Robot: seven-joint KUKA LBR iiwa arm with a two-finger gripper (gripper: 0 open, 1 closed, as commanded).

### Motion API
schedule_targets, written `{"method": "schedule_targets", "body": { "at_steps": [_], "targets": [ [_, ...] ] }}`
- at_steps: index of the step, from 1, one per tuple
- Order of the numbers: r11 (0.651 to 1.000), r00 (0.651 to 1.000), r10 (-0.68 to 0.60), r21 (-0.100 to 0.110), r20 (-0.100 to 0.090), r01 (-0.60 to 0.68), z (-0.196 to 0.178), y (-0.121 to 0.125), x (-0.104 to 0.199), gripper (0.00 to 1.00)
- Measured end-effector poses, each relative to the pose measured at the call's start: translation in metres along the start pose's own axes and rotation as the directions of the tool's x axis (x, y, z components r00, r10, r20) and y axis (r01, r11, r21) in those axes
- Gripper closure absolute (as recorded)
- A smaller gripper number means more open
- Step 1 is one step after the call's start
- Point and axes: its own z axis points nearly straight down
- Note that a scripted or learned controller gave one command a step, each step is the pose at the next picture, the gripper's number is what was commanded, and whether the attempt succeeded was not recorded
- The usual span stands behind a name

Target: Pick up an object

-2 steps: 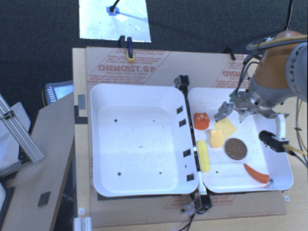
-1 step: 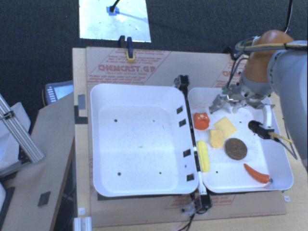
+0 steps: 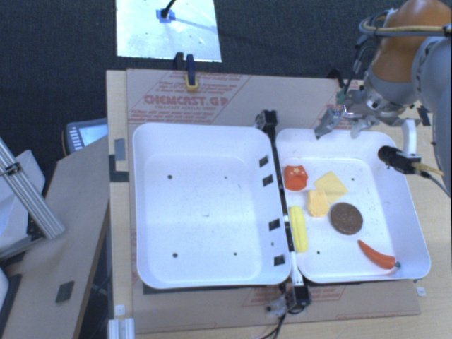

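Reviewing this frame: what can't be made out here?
- Gripper: small and seen against the bin rim in the camera view, so whether it carries anything is unclear.
- Arm: cut off by the right edge.
- Chili: its stem end is too small to make out.
- Tomato: blurred; whole or a cut piece, cannot tell.
- Cookie: surface detail too small.

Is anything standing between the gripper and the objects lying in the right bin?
Nothing visible does. The gripper hangs over the right bin's far rim, and the tomato, cheese pieces, cookie, corn and chili lie uncovered below.
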Motion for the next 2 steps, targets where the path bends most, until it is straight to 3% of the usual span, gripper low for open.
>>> {"method": "schedule_targets", "body": {
  "at_steps": [1, 2],
  "targets": [
    [1.0, 1.0, 0.005, 0.01, -0.001, -0.005, 0.104, -0.005, -0.023, 0.0],
    [1.0, 1.0, 0.0, -0.001, 0.0, 0.0, -0.01, 0.0, 0.0, 0.0]
  ]
}}
